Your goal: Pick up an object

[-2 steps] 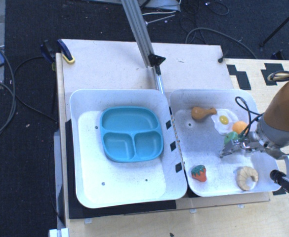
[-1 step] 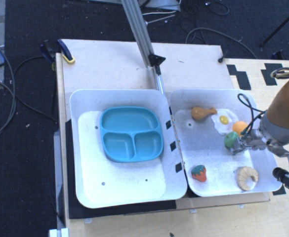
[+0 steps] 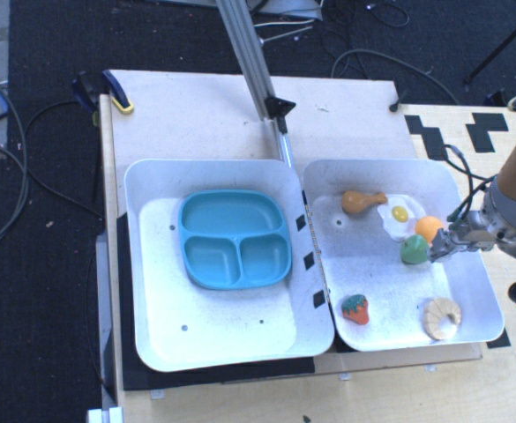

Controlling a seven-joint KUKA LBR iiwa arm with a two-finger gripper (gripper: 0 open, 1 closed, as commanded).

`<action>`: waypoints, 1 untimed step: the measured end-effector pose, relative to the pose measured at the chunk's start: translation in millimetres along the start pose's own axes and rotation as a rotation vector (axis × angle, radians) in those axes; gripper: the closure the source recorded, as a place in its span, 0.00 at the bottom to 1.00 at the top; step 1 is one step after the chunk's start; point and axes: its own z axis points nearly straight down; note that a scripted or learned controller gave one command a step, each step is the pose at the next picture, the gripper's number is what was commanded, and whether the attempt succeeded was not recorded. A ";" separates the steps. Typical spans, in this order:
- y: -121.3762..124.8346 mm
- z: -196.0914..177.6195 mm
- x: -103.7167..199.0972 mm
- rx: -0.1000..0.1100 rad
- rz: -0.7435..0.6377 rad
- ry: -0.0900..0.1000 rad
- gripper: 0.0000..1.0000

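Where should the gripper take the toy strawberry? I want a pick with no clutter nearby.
Grip the strawberry across its red body, coming straight down from above. It lies alone on the right bin floor, apart from other toys, so the fingers probably have room on both sides.

no readable text, labels, numbers or signs anywhere

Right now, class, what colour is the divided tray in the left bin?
Light blue: the divided tray shows best in the camera view.
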 end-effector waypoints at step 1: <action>1.5 -50.4 -0.3 0.000 0.000 -0.001 1.00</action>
